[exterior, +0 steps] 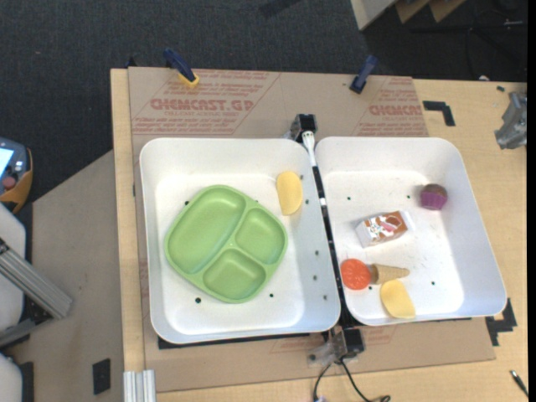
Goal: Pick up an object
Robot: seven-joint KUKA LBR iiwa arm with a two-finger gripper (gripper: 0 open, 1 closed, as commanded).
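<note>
1. Claw (512, 122): grey part at far right edge; open or closed, cannot tell.
2. Candidates, right bin (469, 216): purple ball (433, 196), snack packet (384, 228), ice-cream cone (369, 274).
3. Step: pre-approach. Next: reach over 1 item, descend.

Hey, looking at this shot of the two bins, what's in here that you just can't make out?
- End effector: cut off by the camera view's right edge; a grey blur, so open or shut is unclear.
- Small packet in the right bin: its print is too small to read.
- Orange ball and tan cone: too small to tell whether they are one toy or two touching.
- Object at the left edge: cut off, unidentifiable.
</note>
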